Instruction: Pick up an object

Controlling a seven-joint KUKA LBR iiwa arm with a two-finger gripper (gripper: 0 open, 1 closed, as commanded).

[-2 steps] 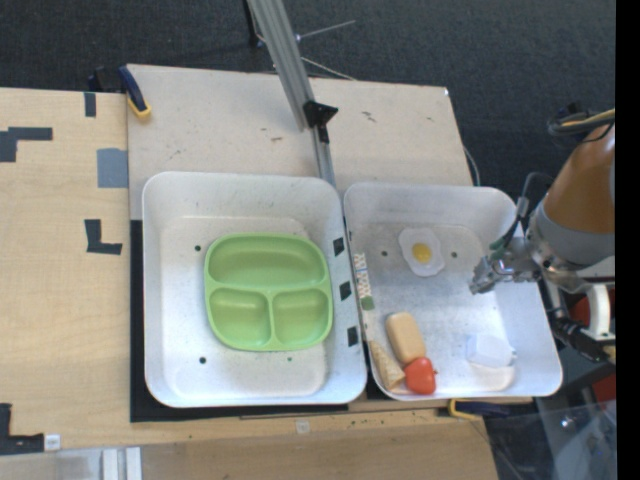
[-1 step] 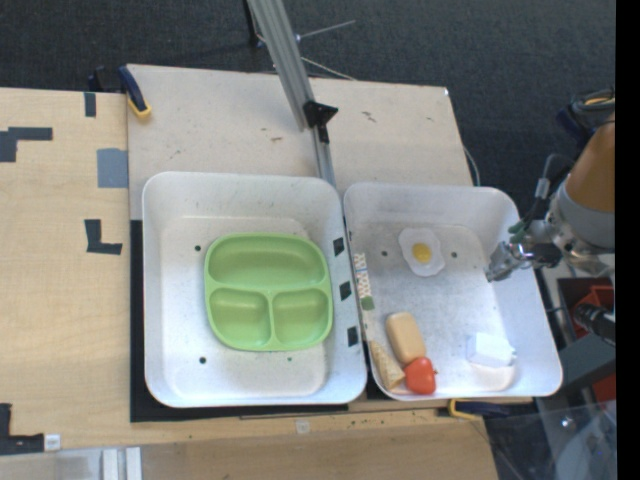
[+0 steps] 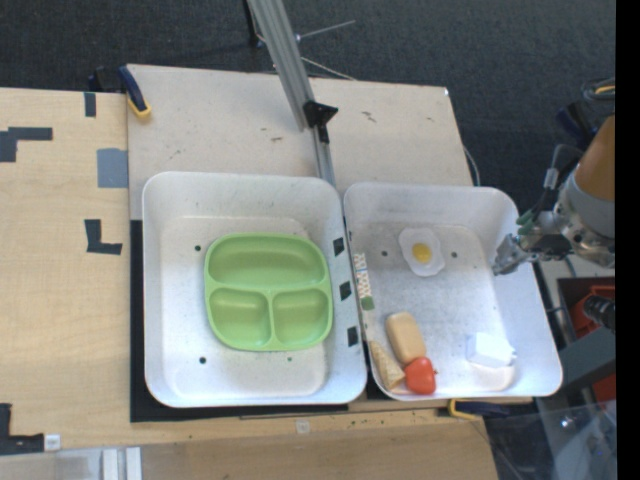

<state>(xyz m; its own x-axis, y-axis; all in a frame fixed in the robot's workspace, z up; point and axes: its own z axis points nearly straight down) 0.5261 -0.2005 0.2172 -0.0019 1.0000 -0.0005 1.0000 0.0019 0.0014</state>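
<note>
The right bin (image 3: 470, 200) holds a fried egg toy (image 3: 422, 252) near its back, a tan bread roll (image 3: 405, 336) and a red tomato (image 3: 420, 376) at its front left, and a pale white piece (image 3: 491, 356) at its front right. A narrow printed strip (image 3: 366, 303) lies along the bin's left wall. My gripper (image 3: 507, 253) hangs at the right wall of this bin, over the rim, well right of the egg. Nothing shows between its fingertips.
The left bin (image 3: 160, 268) carries a green three-compartment plate (image 3: 268, 291). A grey metal pole (image 3: 285, 53) slants down from the top to the gap between the bins. A blue and yellow clamp (image 3: 134, 93) sits at the board's back left corner.
</note>
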